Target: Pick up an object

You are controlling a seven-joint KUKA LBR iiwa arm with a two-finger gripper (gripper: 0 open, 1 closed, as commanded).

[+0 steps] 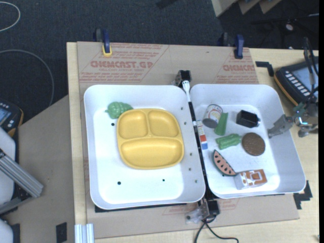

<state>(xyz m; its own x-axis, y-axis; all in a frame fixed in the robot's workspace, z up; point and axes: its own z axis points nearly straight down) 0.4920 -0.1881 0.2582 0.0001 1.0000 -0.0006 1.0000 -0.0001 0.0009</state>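
Note:
The right bin (283, 181) holds several small objects. A tin can (212, 115) lies beside a green piece (221, 124), with a green pickle-like toy (228, 141) just below them. There is a black box (247, 118) at the back and a brown round disc (253, 144) in the middle. A watermelon slice (223, 163) and an orange-and-white carton (251, 178) lie near the front. A marker (202, 137) rests along the bin's left wall. My gripper (295, 122) hangs at the right rim of this bin, apart from all the objects.
The left bin (101, 181) holds a yellow divided plate (149, 137) and a green leafy toy (119, 109) at its back left. Blue clamps (106, 39) pin the board at the back. A teach pendant (298, 81) lies off to the right.

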